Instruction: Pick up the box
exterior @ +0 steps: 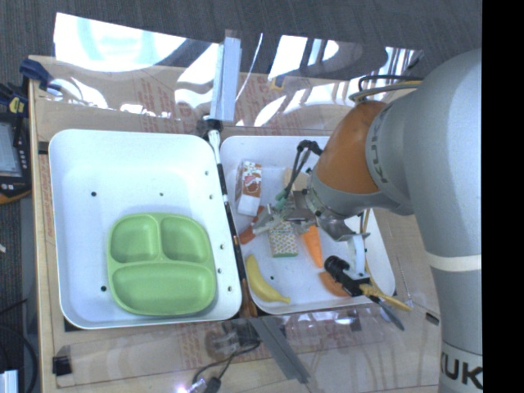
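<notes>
Pincer (pixel 284 218) positioned low over the middle of the right bin (pixel 299 291), directly above the box (pixel 284 241) and apparently touching its upper edge. Whether the pincer is open or closed, and whether it has hold of the box, cannot be told from this angle.

The box is small and rectangular, its face a fine green-and-white pattern. It lies on the bin floor near the centre, turned slightly out of line with the bin walls.

The arm (pixel 434 137) enters from the right as a broad grey body. It bends at the orange band (pixel 348 158), and the wrist slants down and leftward into the bin.

Just right of the box lies a carrot (pixel 313 246). A banana (pixel 264 282) rests toward the bin's near left corner, and a red-and-white carton (pixel 250 180) lies toward the far left, apart from the box.

The left bin (pixel 123 170) stands side by side with the right one on the desk (pixel 123 346). It holds a green divided plate (pixel 160 267) in its near half.
</notes>
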